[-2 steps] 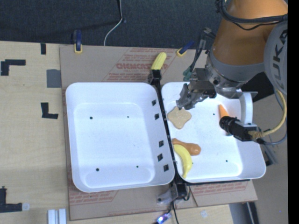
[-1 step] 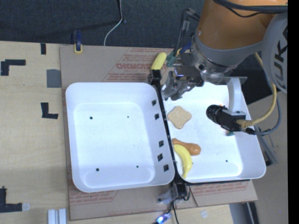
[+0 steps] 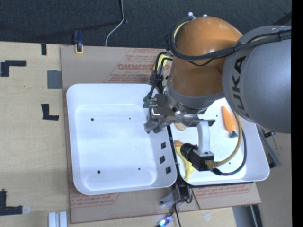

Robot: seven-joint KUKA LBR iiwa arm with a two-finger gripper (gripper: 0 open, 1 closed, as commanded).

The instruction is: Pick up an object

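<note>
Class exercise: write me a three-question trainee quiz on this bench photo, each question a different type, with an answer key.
1. True or false: the carrot lies in the left bin.
2. Multiple choice: the arm's orange band sits over (a) the left bin's far corner, (b) the right bin, (c) the bare bench.
3. Fill in: beside the black fitting lies a ______ object.

Key: 1 false; 2 b; 3 yellow.

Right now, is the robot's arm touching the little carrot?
Apart. The camera view shows bare white bin floor between the carrot and the grey arm.
</note>
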